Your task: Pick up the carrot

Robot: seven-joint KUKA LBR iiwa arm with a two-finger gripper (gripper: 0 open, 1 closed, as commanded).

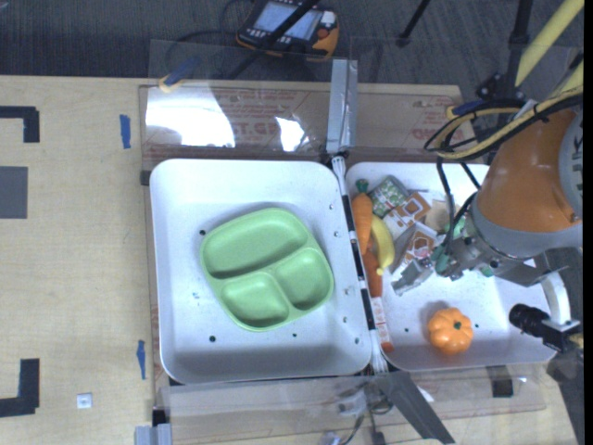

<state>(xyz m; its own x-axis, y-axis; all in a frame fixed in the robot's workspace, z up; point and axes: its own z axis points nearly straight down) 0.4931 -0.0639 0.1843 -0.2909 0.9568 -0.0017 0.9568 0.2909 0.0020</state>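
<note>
Half the carrot (364, 225) seemingly hidden.

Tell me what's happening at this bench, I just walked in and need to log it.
A KUKA arm reaches into the right bin, its gripper low beside the banana. The carrot lies along that bin's left wall, not held. A small pumpkin sits nearer the front. The left bin holds a green divided plate.

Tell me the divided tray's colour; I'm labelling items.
Light green tray, in the left bin, camera view.
</note>
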